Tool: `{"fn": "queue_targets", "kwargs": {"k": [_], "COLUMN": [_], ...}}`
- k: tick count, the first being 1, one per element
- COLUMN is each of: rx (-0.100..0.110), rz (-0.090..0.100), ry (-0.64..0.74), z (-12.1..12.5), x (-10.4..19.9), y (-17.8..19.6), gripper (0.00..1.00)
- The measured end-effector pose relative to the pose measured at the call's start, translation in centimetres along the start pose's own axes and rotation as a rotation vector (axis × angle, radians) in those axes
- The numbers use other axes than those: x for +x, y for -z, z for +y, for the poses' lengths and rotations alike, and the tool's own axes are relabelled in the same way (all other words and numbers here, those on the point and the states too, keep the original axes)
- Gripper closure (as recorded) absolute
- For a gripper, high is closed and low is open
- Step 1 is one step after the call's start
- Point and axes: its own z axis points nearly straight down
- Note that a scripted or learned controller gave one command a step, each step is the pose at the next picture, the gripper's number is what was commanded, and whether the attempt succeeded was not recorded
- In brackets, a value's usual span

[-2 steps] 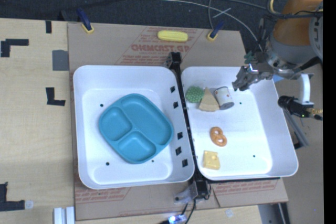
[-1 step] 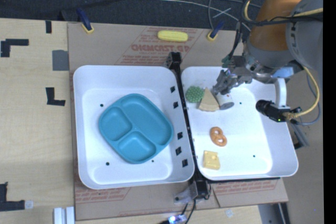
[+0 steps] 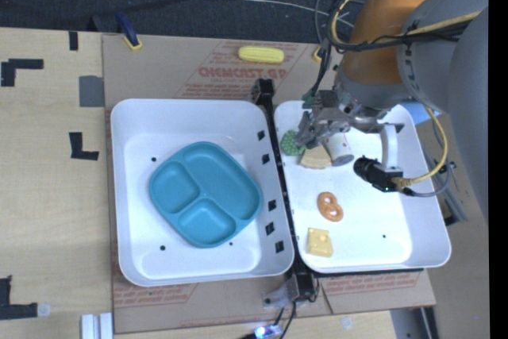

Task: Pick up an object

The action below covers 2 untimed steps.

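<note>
Well, the big grey arm [image 3: 444, 36] leans in over the right bin [image 3: 421, 246], its orange band bulging above the wrist. Beside it the left bin [image 3: 127, 171] carries a blue divided tray [image 3: 205, 192] and nothing looks disturbed there. Down at the working end, the gripper [image 3: 317, 135] hangs low over the far left corner of the right bin, right on top of a little cluster: a pale bread-like piece [image 3: 315, 159], a green leafy bit [image 3: 292, 144] just beside it, and a white cylinder [image 3: 340, 145]. From where I stand I cannot tell how the hand is set, nor whether anything is caught in it. My guess is the pick is at the grasping stage, with the lift not yet done. A pretzel [image 3: 330, 206] and a yellow cheese block [image 3: 320, 242] lie apart, nearer the front. Outside the bins, a yellow piece [image 3: 260, 54] sits on the cardboard.
</note>
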Motion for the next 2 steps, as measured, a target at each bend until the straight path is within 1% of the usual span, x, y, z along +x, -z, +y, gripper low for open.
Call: {"fn": "queue_targets", "kwargs": {"k": [1,2], "rx": [0.000,-0.001], "rz": [0.000,0.000], "ry": [0.000,0.000], "z": [-0.9,-0.5], "x": [5.2,10.4], "y": [0.2,1.2], "gripper": [1.00,1.00]}}
